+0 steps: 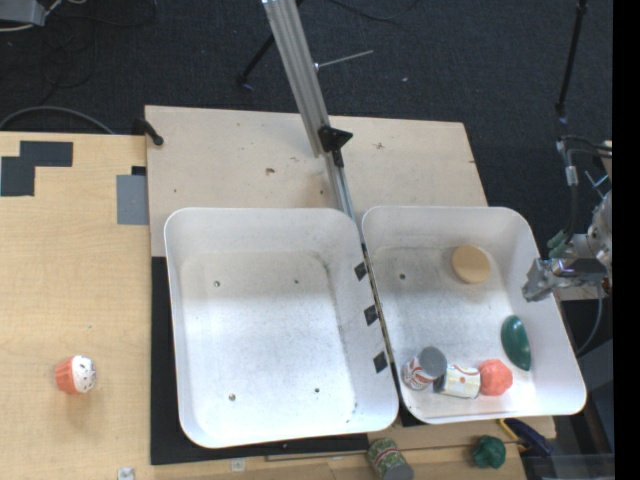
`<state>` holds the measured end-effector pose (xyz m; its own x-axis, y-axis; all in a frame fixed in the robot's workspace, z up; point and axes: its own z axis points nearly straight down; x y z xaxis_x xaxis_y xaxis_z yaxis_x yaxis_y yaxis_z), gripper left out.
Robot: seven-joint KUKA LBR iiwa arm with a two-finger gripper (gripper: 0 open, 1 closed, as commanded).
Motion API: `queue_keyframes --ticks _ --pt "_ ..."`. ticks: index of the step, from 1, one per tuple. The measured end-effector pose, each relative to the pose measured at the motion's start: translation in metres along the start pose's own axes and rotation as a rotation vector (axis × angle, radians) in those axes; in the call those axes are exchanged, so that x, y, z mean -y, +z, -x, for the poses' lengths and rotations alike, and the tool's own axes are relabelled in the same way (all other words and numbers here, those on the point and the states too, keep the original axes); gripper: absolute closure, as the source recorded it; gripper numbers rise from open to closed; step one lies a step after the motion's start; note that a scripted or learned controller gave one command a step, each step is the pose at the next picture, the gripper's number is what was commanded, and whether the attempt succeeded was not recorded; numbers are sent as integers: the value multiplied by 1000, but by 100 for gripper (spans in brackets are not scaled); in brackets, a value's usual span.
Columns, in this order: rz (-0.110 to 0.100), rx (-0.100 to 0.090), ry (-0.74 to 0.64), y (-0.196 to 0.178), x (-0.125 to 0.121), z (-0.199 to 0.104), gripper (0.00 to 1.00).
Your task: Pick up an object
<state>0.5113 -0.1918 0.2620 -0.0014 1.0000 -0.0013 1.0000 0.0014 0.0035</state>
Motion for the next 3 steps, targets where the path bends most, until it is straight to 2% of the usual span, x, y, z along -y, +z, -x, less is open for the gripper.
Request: queue_keyframes --ticks 1,2,3 --pt "-7 -4 -2 1 4 -51 100" --pt "-9 -4 -4 13 -12 -103 100" --pt "-8 -4 -4 12 -10 -161 100"
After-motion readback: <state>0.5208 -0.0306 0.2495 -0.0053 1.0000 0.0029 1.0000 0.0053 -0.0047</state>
